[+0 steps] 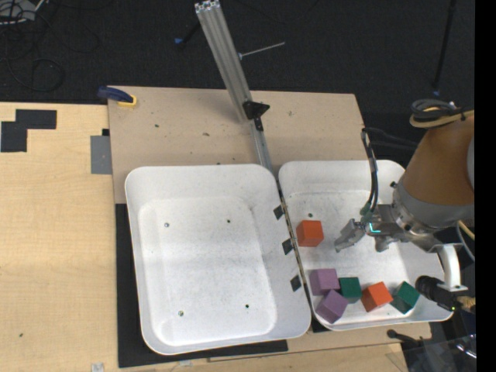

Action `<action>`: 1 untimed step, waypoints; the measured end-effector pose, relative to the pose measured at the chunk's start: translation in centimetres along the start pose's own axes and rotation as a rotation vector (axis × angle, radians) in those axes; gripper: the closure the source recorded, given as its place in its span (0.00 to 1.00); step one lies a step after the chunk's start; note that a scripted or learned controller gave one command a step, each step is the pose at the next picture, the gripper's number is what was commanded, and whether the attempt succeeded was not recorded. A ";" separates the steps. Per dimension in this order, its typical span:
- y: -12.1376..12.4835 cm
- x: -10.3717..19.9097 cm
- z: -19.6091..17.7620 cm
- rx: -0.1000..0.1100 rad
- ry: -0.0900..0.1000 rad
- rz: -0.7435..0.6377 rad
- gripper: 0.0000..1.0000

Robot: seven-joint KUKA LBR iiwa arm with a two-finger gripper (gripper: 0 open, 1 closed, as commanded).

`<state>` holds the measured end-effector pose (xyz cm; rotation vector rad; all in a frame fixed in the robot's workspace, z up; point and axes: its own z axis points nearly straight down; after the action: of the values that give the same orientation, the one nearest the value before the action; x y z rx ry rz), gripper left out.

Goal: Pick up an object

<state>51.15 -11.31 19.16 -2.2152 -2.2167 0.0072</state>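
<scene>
Blocks were what I was after, and all of them sat in the right bin: an orange cube alone near the divider, and along the near edge a cluster of two purple blocks, a small green block, a second orange block and another green block. None of them was lifted; each lay flat on the bin floor, so by my reading the pick had not yet been made and the whole grasp and lift remained to do. The left bin played no part. My arm reached in from the right, its orange band above the wrist, with the wrist bent down over the right bin. The pincer hung above bare bin floor, just right of the lone orange cube and apart from it, with the cluster nearer the front edge. Its fingers looked splayed apart with nothing between them, though they were small in the view. I judged the lone orange cube the nearest candidate, needing a short move leftward and a descent.
</scene>
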 end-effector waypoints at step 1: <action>0.1 -0.1 -0.2 -0.005 -0.001 0.005 0.00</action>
<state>51.23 -11.44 19.38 -2.2241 -2.2143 0.0024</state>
